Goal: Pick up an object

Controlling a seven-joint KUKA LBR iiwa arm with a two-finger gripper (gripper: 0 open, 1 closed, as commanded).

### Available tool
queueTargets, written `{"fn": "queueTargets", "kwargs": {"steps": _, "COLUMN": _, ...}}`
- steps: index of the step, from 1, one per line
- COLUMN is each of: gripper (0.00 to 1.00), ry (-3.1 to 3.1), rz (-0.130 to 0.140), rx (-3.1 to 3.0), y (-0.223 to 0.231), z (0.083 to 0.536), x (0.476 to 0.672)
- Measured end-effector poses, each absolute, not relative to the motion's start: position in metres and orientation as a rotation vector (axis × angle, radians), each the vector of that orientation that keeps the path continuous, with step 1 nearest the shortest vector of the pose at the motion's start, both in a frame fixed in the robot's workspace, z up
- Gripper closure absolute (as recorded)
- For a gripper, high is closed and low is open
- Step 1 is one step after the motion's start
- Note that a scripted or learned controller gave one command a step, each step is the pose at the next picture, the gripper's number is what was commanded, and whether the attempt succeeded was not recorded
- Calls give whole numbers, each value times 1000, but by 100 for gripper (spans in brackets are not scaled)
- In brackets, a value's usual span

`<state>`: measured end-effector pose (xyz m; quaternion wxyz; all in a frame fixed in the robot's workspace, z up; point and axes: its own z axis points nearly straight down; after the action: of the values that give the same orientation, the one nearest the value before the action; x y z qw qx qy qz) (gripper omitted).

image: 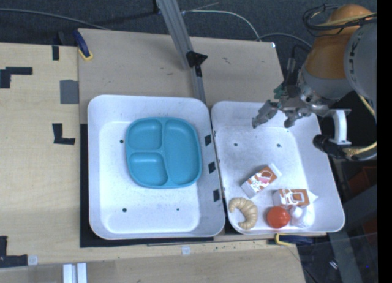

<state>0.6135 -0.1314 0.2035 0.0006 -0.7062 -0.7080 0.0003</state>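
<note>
Far left of the claw, a blue divided plate (163, 152) is seen in the left bin (104, 214). The claw (277, 120) is held over the right bin's (331, 208) upper part, fingers spread apart, nothing betw. them; the arm (334, 49) is angled in from the upper right. Bare bin floor lies directly below the claw. Well below it, near the bin's front edge, objs. are clustered: croissant (245, 211), snack packet (261, 179), red ball (278, 217), carton (296, 198). A metal post (177, 24) stands up-left of the claw.
</note>
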Motion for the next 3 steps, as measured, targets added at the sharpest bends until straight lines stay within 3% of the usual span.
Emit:
{"fn": "queueTargets", "kwargs": {"steps": 1, "gripper": 0, "ry": -2224, "rz": 1, "rx": -2218, "y": -131, "z": 204, "x": 613}}
{"fn": "queueTargets", "kwargs": {"steps": 3, "gripper": 0, "ry": -2221, "rz": 7, "rx": -2216, "y": -127, "z": 112, "x": 615}}
